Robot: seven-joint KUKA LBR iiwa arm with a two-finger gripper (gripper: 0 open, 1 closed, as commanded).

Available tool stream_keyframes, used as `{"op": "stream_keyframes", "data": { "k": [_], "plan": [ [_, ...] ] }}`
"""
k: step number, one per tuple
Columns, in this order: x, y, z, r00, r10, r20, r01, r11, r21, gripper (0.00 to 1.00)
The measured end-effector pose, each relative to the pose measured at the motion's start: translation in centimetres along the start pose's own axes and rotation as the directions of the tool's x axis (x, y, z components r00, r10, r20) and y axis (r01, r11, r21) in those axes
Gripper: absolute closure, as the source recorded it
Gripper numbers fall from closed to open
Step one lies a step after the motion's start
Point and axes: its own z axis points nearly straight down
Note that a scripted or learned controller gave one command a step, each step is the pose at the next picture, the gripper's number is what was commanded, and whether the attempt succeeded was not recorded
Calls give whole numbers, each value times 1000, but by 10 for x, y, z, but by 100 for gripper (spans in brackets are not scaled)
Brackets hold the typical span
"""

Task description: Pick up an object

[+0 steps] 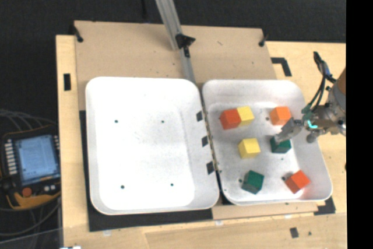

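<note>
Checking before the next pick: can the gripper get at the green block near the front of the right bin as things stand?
Probably yes. The green block sits apart from its neighbours in the right bin, nothing on top, and the gripper hovers nearby over another green block.

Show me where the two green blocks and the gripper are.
Lower green block (253, 181), camera view, top face.
Upper green block (282, 146), camera view, visible side.
Gripper (287, 133), camera view, between fingertips.

Both bins were white, speckled with small dark dots. The right-hand bin held two yellow blocks, three orange-red blocks and two dark green blocks. The counter was pale tan. A handheld screen glowed blue.
</note>
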Motion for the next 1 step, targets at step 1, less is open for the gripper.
{"op": "stream_keyframes", "data": {
  "k": [1],
  "plan": [
    [0,1,-2,1000,2,1,-2,1000,-4,0]
  ]
}}
